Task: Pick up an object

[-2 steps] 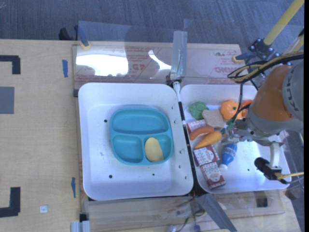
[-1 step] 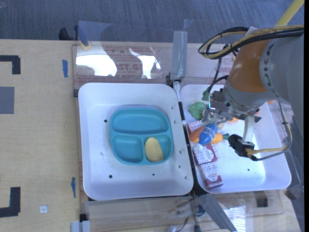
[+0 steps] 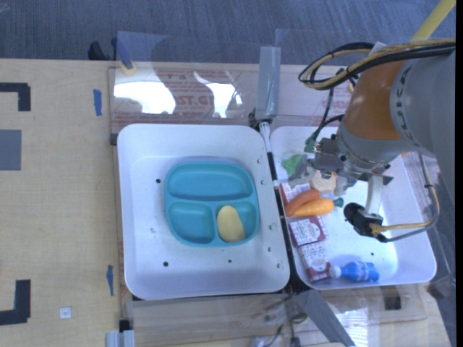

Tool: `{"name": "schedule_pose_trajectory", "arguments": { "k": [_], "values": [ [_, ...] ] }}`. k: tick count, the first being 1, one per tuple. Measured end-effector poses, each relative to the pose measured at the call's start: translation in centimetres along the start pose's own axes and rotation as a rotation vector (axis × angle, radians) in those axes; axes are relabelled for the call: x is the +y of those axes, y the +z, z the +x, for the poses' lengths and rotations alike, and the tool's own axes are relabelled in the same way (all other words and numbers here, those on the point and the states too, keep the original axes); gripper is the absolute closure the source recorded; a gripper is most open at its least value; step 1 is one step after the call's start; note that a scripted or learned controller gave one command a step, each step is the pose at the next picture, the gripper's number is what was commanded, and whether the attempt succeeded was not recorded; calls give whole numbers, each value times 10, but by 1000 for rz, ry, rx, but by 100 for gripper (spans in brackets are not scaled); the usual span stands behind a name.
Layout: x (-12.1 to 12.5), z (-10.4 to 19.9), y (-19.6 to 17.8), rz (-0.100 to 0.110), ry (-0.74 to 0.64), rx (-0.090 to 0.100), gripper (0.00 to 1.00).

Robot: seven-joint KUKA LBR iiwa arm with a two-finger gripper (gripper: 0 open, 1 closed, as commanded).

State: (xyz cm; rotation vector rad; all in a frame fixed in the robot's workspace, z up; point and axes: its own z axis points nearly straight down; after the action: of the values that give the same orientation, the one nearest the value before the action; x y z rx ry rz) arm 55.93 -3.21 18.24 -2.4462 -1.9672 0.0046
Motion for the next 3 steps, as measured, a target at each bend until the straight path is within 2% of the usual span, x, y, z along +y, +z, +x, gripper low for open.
{"name": "schedule_pose_trajectory", "arguments": {
  "k": [1,2,3],
  "values": [
    [17,-66,77,-12,-8,3,0],
    [25,-68,84,-25,-70,6,0],
    [22,-64,84,-36,-104,-2,0]
  ]
}}
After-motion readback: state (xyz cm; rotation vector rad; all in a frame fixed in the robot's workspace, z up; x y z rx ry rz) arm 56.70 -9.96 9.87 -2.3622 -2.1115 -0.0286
